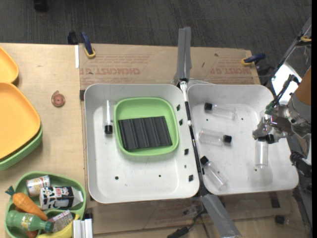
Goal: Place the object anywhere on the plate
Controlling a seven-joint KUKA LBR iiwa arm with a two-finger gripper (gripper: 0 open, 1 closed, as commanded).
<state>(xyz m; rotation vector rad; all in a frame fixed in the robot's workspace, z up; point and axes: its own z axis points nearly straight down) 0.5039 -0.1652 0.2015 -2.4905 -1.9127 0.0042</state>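
Clear plastic marks the nearest item in the right white bin (237, 182): a capped vial (214, 173) lying by the bin's front left corner. Just beyond, at the right edge, the robot's two-finger gripper (263, 134) hangs over another transparent plastic vial with a black cap (261, 150), which appears to stand just below it; whether the jaws are apart, together or clamped on that vial cannot be told from this angle. Two more clear capped vials lie farther in, one mid-bin (216, 138) and one toward the back (219, 111). In the left white bin (143, 185), the square green plate (146, 108) carries a dark ribbed pad (146, 133), with a fifth slim vial (108, 118) lying beside the plate on its left. The work seems to be at the pick-up stage, nothing yet delivered. The next move likely calls for a secure grip, a lift clear of the divider between the bins, and a carry left over the plate.
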